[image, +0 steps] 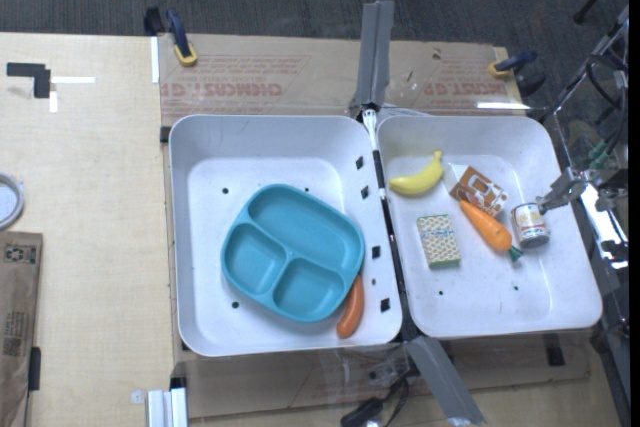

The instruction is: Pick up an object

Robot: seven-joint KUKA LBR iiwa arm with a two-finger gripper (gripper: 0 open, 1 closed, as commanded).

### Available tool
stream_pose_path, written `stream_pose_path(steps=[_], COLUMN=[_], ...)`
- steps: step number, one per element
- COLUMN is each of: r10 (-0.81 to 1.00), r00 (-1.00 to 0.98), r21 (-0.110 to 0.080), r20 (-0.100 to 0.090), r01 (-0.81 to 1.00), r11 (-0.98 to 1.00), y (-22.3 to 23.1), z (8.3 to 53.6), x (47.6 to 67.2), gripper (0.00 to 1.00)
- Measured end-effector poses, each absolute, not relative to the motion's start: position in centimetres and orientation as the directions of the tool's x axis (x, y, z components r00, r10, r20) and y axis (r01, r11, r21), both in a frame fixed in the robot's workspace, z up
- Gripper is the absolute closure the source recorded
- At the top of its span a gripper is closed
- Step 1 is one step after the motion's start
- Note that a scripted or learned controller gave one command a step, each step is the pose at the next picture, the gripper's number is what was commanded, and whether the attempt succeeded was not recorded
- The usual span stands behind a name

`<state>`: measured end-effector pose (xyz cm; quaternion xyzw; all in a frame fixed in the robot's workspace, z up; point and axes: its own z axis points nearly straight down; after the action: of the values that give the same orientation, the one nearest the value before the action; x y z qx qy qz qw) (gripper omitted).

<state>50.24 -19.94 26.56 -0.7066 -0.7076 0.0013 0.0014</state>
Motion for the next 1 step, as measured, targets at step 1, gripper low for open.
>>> stream_pose_path(steps=[1], r10=[0.992], r00=[0.126], r21=[-0.004], r20=[0.001], r01=[0.992], r11=[-0.126], y=[-19.1], z=[11.84], x=[49.3], gripper=[0.0])
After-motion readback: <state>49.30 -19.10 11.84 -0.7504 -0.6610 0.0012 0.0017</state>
